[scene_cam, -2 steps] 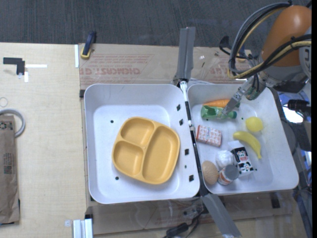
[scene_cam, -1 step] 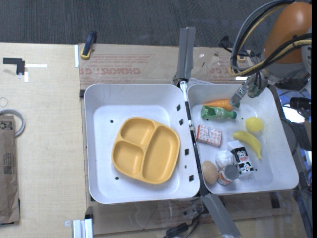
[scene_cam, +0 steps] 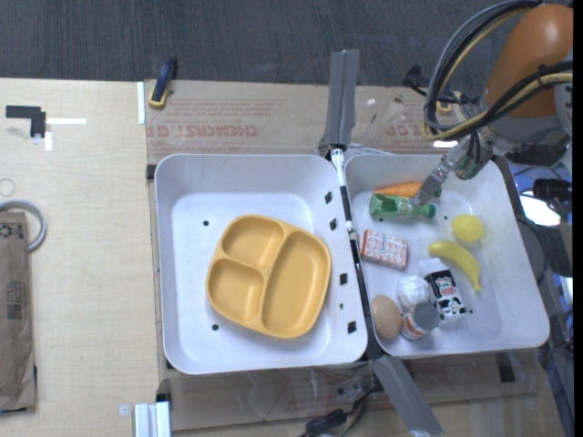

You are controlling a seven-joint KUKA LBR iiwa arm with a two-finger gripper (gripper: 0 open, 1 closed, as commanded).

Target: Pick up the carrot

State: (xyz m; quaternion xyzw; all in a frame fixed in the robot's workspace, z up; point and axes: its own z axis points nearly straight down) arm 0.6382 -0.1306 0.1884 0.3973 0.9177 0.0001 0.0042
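Note:
The carrot (scene_cam: 399, 189) is a small orange piece lying near the back of the right bin (scene_cam: 510, 271), against a green packet (scene_cam: 398, 208). My gripper (scene_cam: 426, 193) reaches in from the right on a slanted wrist and sits at the carrot's right end, just above the green packet. Its tip overlaps both items, and the carrot's right end is hidden behind it.
The right bin also holds a lemon (scene_cam: 467, 228), a banana (scene_cam: 457, 261), a red snack pack (scene_cam: 383, 248), a small carton (scene_cam: 444, 295), an egg-like ball (scene_cam: 385, 315) and a can (scene_cam: 421, 320). A yellow divided plate (scene_cam: 268, 275) lies in the left bin (scene_cam: 182, 244).

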